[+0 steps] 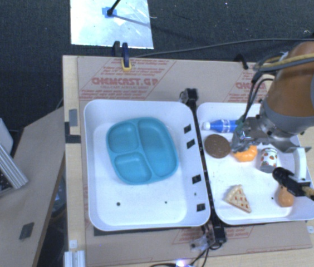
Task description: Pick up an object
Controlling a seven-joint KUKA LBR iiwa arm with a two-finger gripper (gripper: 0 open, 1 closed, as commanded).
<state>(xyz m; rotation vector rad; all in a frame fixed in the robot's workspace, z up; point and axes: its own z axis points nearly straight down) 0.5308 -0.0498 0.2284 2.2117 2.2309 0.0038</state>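
Observation:
My gripper (pixel 240 142) is low in the right bin (pixel 257 213), coming in from the right under the grey and orange arm. It stands right over an orange object (pixel 245 154), just right of a round brown disc (pixel 217 146). The arm partly hides a blue and white bottle (pixel 221 125) lying behind the gripper. A small white patterned cup (pixel 267 159) sits to the right of the orange object. Toward the front lie a tan wedge-shaped slice (pixel 238 198) and a brown egg-shaped object (pixel 284 197).
The left bin (pixel 98 204) holds a blue divided plate (pixel 142 150). A black-clipped divider (pixel 197 154) separates the two bins. Open white floor lies in the right bin's front left, around the slice.

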